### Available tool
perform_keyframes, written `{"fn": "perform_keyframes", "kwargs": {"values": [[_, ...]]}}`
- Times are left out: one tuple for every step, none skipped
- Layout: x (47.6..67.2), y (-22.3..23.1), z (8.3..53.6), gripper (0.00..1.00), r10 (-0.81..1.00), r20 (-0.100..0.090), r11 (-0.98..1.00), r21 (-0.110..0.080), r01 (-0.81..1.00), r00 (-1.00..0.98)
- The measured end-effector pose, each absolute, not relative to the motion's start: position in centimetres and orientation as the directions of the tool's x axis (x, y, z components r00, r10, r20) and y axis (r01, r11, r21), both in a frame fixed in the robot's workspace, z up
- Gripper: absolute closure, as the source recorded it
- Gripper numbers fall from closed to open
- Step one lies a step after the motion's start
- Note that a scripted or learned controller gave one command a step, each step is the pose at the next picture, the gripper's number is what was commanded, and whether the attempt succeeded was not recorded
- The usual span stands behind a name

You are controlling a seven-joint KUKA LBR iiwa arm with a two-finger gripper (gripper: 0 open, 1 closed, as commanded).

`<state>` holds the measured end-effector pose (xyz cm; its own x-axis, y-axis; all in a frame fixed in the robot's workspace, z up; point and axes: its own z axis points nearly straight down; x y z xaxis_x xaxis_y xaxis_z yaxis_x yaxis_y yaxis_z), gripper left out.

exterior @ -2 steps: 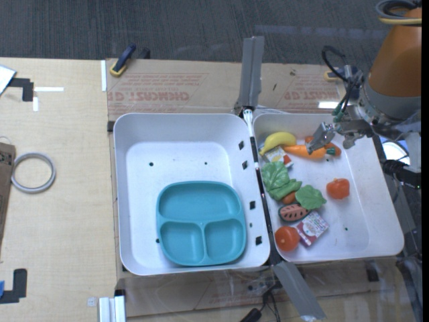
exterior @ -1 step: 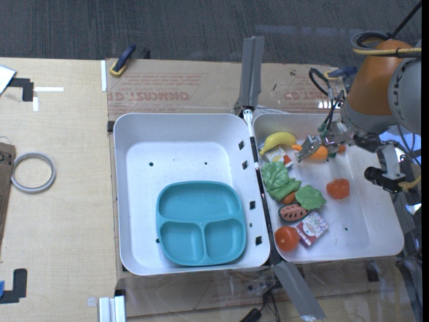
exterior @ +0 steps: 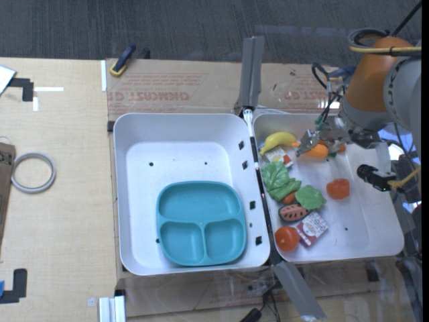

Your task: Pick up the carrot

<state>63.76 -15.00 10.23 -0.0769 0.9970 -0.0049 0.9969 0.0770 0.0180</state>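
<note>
Camera view: the arm (exterior: 385, 79) comes in from three o'clock, its orange band uppermost, and bends down into the right bin (exterior: 375, 237). The gripper (exterior: 315, 141) sits low at that bin's eleven o'clock corner, pointing toward nine o'clock. How its pincer stands I cannot tell. The carrot (exterior: 318, 151), orange, lies right at the gripper's tip, touching or just under it; whether it is gripped is unclear. A banana (exterior: 278, 141) lies just beyond at nine o'clock. The left bin (exterior: 134, 180) holds a teal plate (exterior: 200, 221).
</note>
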Motion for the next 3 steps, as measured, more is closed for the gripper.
{"fn": "perform_keyframes", "kwargs": {"values": [[63.8, -15.5, 11.4, 1.0, 0.997, -0.013, 0.073, 0.022, 0.997, -0.073], [63.8, -15.5, 11.4, 0.0, 0.997, -0.013, 0.073, 0.022, 0.997, -0.073], [66.2, -10.6, 9.9, 0.0, 0.936, -0.009, 0.353, 0.011, 0.936, -0.353]]}}
